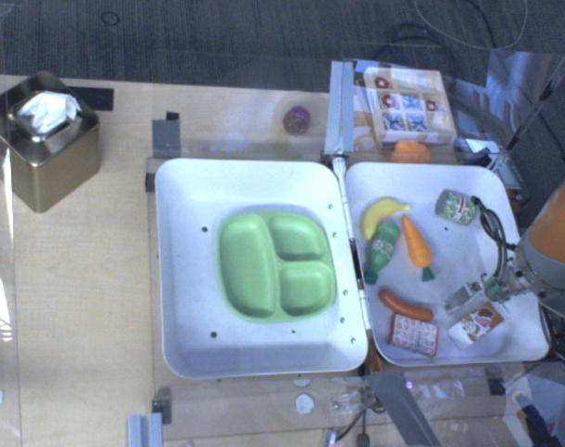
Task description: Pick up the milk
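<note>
The claw (475, 295) hovers low in the right bin (522, 250); I cannot tell its state. The milk carton (476, 325) lies just below it, the sausage (405, 304) to its left.

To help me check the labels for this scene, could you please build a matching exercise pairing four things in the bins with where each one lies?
Things:
1. green tray
2. can
3. milk carton
4. banana

Places:
A. near corner of the right bin, beside the gripper
B. far right part of the right bin
C. middle of the left bin
D. far left part of the right bin, above the green bottle

Pairs: 1-C, 2-B, 3-A, 4-D
</note>
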Controlling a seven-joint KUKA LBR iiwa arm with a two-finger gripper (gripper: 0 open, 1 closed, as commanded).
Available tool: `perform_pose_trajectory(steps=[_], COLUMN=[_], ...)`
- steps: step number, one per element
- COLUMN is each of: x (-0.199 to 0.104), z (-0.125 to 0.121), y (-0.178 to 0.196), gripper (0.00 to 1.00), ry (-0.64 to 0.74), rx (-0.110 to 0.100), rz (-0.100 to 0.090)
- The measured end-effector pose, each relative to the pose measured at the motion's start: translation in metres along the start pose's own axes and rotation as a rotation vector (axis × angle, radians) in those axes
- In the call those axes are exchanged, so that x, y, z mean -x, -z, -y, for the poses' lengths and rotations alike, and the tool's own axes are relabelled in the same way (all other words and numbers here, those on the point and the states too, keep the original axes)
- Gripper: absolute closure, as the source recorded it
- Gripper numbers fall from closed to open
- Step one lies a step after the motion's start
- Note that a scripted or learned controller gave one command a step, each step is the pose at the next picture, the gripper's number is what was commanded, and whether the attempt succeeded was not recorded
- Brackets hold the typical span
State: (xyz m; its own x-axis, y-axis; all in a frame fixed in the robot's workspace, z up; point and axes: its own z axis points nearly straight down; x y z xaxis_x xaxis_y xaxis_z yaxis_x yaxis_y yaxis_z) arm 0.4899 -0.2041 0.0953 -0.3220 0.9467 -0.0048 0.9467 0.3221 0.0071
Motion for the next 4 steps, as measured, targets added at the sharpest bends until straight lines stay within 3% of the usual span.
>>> perform_pose_trajectory(steps=[1,2,3,4], x=[-0.013,0.003,0.015,-0.034], z=[-0.006,-0.003,-0.043,-0.010], y=[-0.005,0.148,0.045,0.013], gripper=[0.00,0.00,0.00,0.00], ry=[0.138,-0.093,0.053,-0.094], rx=[0.004,0.003,-0.003,-0.003], rz=[0.005,0.004,-0.003,-0.003])
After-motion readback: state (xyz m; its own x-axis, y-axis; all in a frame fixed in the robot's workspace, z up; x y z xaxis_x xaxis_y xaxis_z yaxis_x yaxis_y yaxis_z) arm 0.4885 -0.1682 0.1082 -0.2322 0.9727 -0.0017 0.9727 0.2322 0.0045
